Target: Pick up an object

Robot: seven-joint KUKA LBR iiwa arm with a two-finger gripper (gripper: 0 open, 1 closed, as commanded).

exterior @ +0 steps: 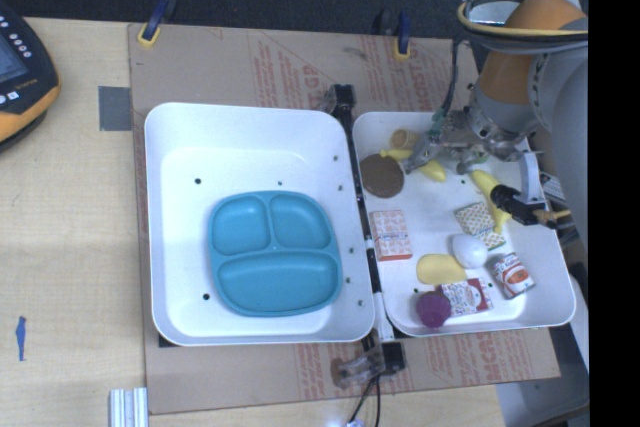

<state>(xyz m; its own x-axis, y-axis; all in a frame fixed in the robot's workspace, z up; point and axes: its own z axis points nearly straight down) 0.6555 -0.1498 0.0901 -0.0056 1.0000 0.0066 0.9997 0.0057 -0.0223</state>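
The likeliest target, a yellow banana-shaped piece (432, 169), lies at the far edge of the right bin (560, 315), beside a brown disc (381, 176). The hand (447, 146) sits low right over it; whether it is open or gripping anything cannot be told. Risk: crowded neighbours and the nearby bin wall may deflect the grasp, and the curved piece may slip free. The left bin (170, 215) holds a blue tray (275, 252).

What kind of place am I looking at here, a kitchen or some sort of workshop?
Probably a robotics lab bench, not a kitchen: a robot arm reaches over two white bins, the food looks like toys, and a control pendant lies on the table.
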